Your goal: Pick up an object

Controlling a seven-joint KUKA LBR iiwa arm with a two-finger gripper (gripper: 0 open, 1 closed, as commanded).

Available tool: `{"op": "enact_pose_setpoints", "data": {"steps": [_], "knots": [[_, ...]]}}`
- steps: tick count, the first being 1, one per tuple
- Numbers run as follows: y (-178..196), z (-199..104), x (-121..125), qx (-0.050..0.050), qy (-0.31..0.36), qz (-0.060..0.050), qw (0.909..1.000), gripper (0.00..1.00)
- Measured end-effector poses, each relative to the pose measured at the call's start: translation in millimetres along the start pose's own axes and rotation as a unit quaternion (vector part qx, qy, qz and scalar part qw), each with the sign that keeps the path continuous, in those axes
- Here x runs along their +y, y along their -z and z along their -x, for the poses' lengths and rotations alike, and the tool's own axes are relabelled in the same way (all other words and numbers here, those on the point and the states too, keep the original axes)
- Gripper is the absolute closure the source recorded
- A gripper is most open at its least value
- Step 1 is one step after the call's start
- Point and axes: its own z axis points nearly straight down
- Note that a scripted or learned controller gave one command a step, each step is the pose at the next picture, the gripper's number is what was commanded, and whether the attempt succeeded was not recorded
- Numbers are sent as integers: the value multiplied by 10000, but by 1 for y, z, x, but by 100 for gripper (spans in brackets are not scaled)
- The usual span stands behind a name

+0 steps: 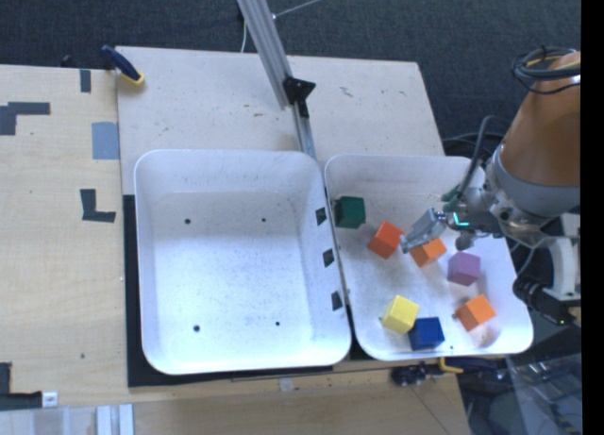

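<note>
In the right bin (396, 171) lie several small blocks: a green one (350, 212), an orange one (384, 240), another orange one (429, 252), a purple one (463, 268), a third orange one (476, 311), a yellow one (400, 313) and a blue one (427, 332). My gripper (418, 234) reaches in from the right and sits low between the two upper orange blocks. Its fingers (425, 228) point down-left, right next to the orange block at the middle. Whether they hold anything cannot be made out.
The left bin (231, 263) stands beside the right one, with a dividing rim between them. A slanted metal rail (269, 41) crosses the bench at the back. A blue and yellow tool (123, 65) lies at the far left corner.
</note>
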Motion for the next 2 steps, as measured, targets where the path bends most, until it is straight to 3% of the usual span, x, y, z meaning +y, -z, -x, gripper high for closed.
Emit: {"op": "enact_pose_setpoints", "data": {"steps": [1,2], "knots": [[2,0,1,-2,0,16,10000,0],[-44,3,6,-2,-6,-10,10000,0]]}}
